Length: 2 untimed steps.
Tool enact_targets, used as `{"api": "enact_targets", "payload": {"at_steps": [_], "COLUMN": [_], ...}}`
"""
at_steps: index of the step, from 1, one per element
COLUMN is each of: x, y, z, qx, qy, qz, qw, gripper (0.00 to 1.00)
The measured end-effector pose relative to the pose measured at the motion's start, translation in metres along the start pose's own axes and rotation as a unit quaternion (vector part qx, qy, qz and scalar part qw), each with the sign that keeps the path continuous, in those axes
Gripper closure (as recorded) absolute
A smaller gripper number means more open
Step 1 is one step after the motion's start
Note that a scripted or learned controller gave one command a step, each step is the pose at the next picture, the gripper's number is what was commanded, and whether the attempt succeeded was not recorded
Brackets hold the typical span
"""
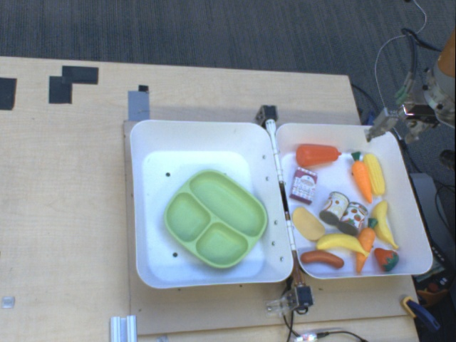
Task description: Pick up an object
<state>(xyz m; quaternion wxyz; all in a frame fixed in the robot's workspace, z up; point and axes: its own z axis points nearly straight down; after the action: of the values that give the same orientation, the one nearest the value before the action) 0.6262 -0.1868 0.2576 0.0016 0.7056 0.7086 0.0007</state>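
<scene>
While the gripper (379,125) hangs over the far right corner of the right bin (403,164), it is too small and blurred to tell whether it is open or closed, and nothing can be seen in its hold. It sits at the end of the arm (440,84), which comes in from the right, trailing pale cables.

Nearest the gripper, at the far end of this bin, lie a toy corn cob (375,172) and a carrot (361,178) side by side, with an orange-red pepper (317,154) to their left. A small red box (304,185) sits just nearer than the pepper. Toward the middle is a small can (334,206). At the near end lie a banana (340,243) and a sausage (322,259).

Further left, the left bin (153,164) holds a green divided plate (216,219).

This looks like the approach step: no object has been picked up yet. The next move probably calls for choosing one toy, perhaps the nearby corn cob or carrot, centring over it and lowering down. Those two lie close together, so a clean grasp on one may be awkward.
</scene>
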Motion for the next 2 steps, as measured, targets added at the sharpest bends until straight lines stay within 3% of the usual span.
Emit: {"api": "enact_targets", "payload": {"at_steps": [1,2], "x": [0.009,0.009], "y": [-0.016,-0.014], "z": [0.14,0.127], "qx": [0.002,-0.002], "qy": [0.001,0.0], "qz": [0.001,0.0], "qw": [1.0,1.0], "gripper": [0.0,1.0]}}
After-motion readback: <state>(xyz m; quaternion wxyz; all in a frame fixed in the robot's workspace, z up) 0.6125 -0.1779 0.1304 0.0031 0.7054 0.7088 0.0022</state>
